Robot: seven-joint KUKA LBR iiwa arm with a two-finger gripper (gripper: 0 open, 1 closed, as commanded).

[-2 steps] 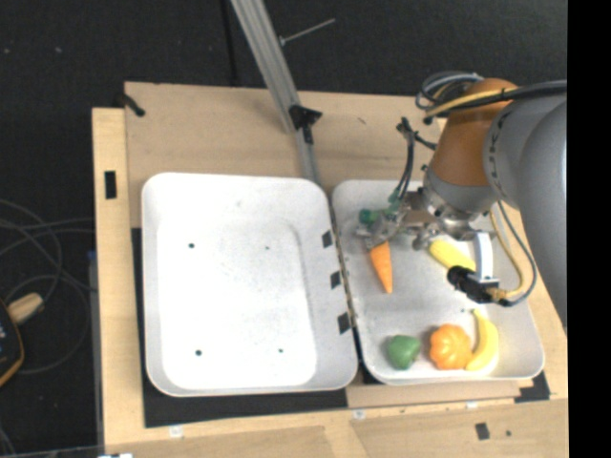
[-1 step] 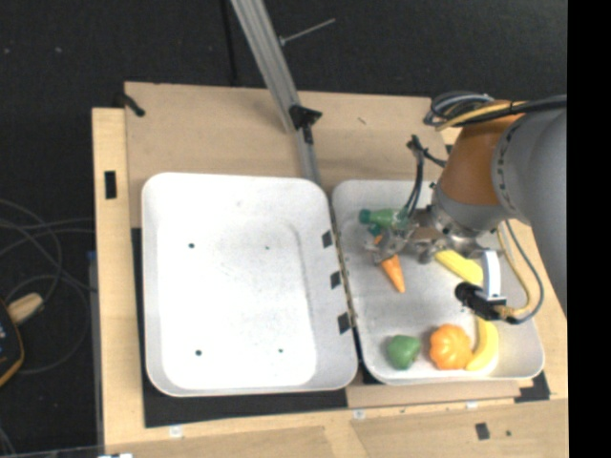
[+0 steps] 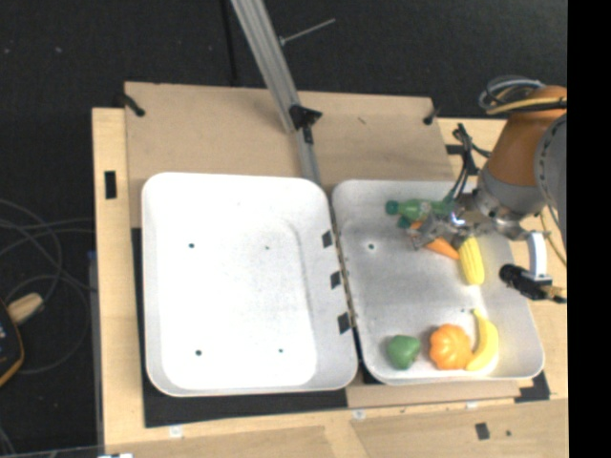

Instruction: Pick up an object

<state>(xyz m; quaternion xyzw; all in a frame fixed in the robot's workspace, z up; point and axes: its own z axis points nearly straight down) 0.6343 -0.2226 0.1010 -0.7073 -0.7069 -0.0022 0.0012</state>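
Note:
The right bin [image 3: 401, 284] holds several toy foods. A green item [image 3: 409, 208] lies near its far edge, with an orange carrot [image 3: 441, 248] and a yellow corn cob [image 3: 471, 260] just in front of it. Along the near edge sit a green pepper [image 3: 403, 350], an orange pumpkin [image 3: 449, 345] and a yellow banana [image 3: 486, 340]. My gripper [image 3: 431, 227] reaches in from the right and hangs low over the carrot and the green item. Its fingertips blend with those toys.
The left bin [image 3: 239, 284] lies beside the right one, with a hinged divider [image 3: 336, 280] between them. A slanted metal pole [image 3: 272, 60] rises from the back of the bench. Cables [image 3: 29, 246] lie at the far left.

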